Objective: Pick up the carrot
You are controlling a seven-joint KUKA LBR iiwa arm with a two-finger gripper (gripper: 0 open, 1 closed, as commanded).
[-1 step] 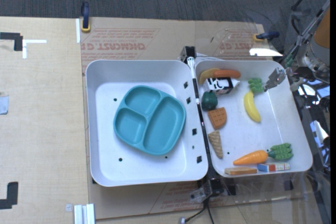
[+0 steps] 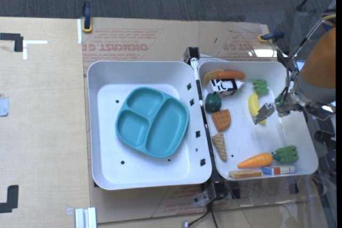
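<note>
An orange carrot (image 2: 255, 160) with a green leafy top (image 2: 286, 154) lies near the front edge of the right bin (image 2: 299, 139). My gripper (image 2: 263, 113) hangs over the middle right of that bin, well behind the carrot and just beside a yellow banana (image 2: 253, 104). Nothing shows between its fingers.
The right bin also holds a hot dog (image 2: 224, 75), a black and white box (image 2: 223, 85), a dark green vegetable (image 2: 213, 102), a waffle piece (image 2: 221, 119), an ice-cream cone (image 2: 219, 146), a green piece (image 2: 260, 86) and a flat stick (image 2: 262, 172). A teal divided plate (image 2: 152, 122) sits in the left bin (image 2: 101, 131).
</note>
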